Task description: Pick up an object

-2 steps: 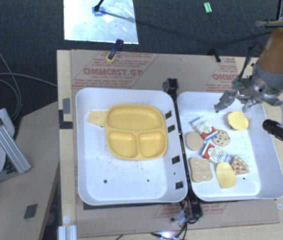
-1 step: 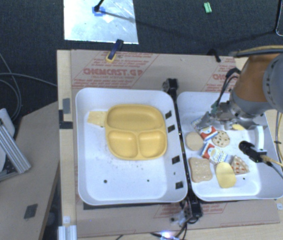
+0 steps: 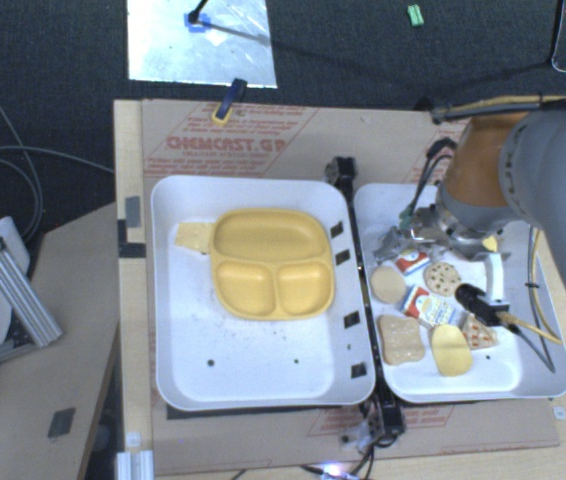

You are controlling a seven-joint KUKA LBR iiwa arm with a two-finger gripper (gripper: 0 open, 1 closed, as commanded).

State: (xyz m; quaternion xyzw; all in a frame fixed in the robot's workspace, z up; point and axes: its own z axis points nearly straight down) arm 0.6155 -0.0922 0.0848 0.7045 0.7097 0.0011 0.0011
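Though the gripper hangs low in the right bin, I cannot tell its state. Just below it lie toy foods: a cookie, bread. They look light, stiff and flat; pinch across the edges.

Yellow divided tray in left white bin; shiny foil sheet beyond
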